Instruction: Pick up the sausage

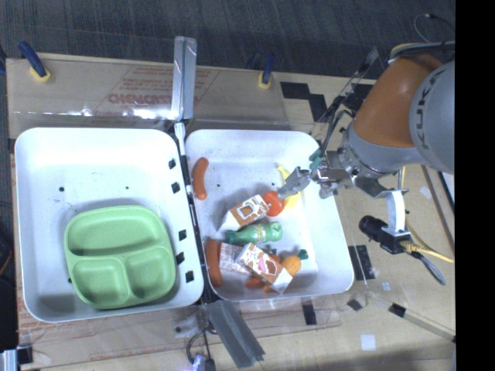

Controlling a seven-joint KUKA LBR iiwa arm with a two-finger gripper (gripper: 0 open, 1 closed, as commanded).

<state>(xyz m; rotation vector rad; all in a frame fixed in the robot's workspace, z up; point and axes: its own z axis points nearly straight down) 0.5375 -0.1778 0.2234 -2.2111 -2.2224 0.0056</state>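
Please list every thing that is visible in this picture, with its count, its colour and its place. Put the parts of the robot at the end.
bins: 2, white, side by side on the bench
tray: 1, green, three compartments, in the left bin
sausages: 2, orange-red, right bin, along its left wall
bottle: 1, green, right bin, middle
cartons: 2, white and orange, right bin
clamps: 2, blue, far bench edge
arm: 1, grey and orange, right
gripper: 1, over the right bin

Bare floor surrounds the sausage [200,178]; packets [249,209] crowd the right bin's [255,139] lower half.
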